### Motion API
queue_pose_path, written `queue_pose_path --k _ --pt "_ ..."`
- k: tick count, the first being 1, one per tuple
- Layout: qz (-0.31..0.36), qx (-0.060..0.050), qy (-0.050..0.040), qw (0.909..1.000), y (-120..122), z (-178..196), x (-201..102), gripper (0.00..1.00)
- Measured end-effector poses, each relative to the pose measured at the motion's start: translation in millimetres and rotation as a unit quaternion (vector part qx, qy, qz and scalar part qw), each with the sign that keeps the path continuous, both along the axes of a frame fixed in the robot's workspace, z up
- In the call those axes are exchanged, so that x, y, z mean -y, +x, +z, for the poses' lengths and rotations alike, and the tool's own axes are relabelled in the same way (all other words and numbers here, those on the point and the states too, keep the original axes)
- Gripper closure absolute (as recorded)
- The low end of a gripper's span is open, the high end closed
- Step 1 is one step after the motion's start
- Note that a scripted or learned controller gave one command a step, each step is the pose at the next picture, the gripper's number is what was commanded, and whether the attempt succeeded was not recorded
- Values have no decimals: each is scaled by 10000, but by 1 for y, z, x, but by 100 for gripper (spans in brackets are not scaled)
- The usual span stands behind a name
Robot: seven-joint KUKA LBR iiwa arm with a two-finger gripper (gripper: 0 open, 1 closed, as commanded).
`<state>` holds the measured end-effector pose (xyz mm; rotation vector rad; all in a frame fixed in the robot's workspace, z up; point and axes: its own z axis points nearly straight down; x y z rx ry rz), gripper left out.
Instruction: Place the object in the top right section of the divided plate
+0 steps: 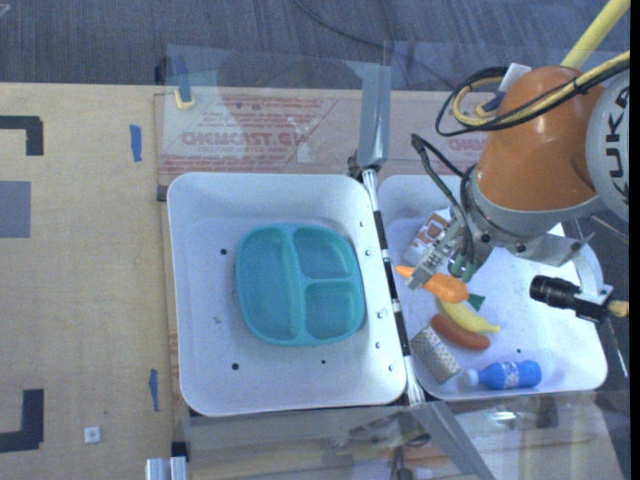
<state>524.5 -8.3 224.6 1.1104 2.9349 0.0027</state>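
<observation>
One "UK" marking on arm (610, 143).

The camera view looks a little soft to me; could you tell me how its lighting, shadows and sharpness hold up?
Camera view: light is even and diffuse; the teal divided plate casts only a faint shadow in the left bin; the gripper and the toys in the right bin look soft, their edges slightly smeared; no strong glare on either bin.
</observation>
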Motion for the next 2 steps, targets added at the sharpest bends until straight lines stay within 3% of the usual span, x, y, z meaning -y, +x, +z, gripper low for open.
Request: queue_pose_path --k 1,2 --pt "928 -17 1 9957 -45 -40 -23 100" --pt "546 -1 0 9985 25 -39 -41 100"
